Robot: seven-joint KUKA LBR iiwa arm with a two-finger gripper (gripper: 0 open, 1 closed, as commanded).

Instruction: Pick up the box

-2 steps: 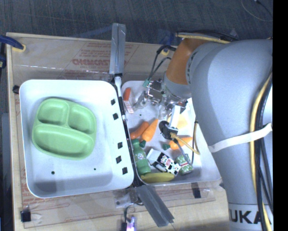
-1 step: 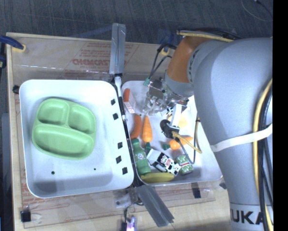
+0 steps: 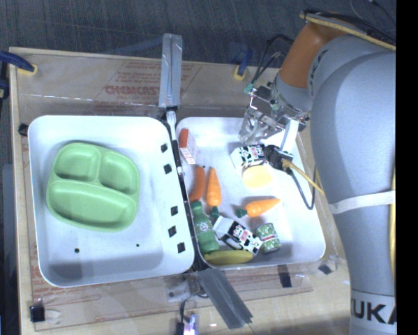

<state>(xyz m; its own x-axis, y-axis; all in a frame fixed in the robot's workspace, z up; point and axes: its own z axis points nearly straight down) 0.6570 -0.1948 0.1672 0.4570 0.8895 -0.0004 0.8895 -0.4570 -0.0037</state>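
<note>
The gripper (image 3: 259,139) hangs in the upper part of the right bin (image 3: 303,215), its fingers closed on a small black-and-white patterned box (image 3: 250,155) (a yellow round item (image 3: 258,176) lies just below it). Lower in that bin lie three carrots (image 3: 213,187), a green bottle (image 3: 205,230), a second patterned carton (image 3: 236,234), a small green box (image 3: 268,236) and a banana (image 3: 228,257). The left bin (image 3: 55,257) holds a green divided tray (image 3: 93,185).

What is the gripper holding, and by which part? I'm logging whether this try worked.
The gripper appears to hold the small black-and-white box by its upper end, above the right bin.
</note>
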